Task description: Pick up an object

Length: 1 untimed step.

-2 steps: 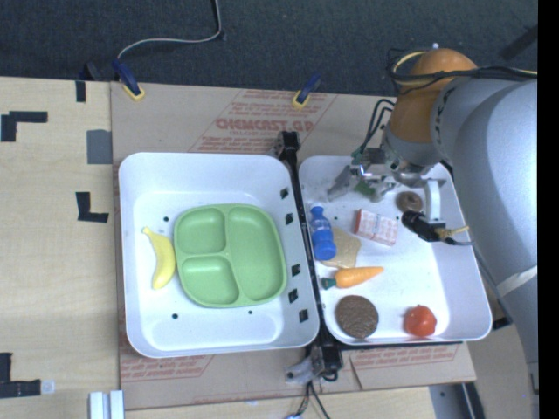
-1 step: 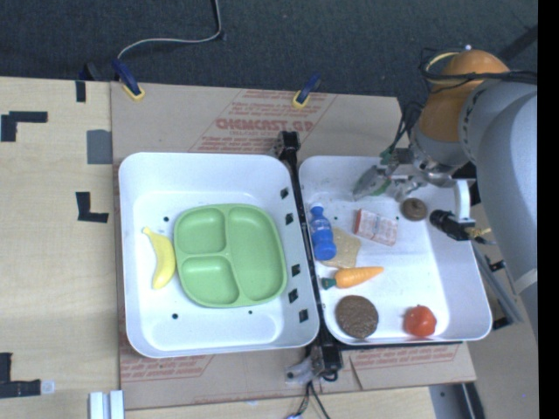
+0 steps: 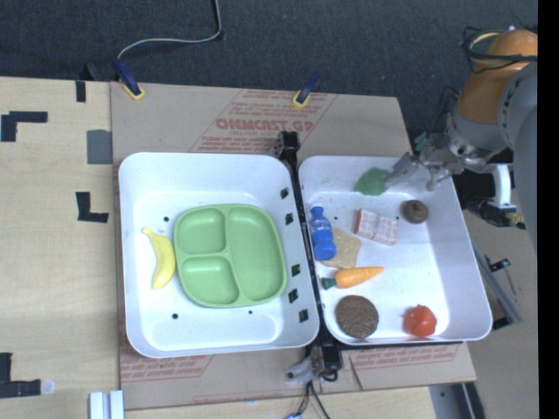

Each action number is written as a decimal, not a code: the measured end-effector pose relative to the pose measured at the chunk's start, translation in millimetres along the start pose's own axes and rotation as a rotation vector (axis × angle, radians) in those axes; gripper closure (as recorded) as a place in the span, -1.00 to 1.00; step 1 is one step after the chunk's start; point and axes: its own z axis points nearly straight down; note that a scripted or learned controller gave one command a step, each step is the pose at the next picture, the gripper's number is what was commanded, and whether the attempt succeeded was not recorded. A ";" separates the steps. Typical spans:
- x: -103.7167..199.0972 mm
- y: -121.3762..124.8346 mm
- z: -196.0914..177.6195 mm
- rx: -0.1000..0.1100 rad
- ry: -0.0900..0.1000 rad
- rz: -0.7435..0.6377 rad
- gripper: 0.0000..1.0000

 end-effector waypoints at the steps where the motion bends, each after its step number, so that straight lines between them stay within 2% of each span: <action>1: 70.1 -0.5 39.7 0.003 0.003 -0.001 -1.00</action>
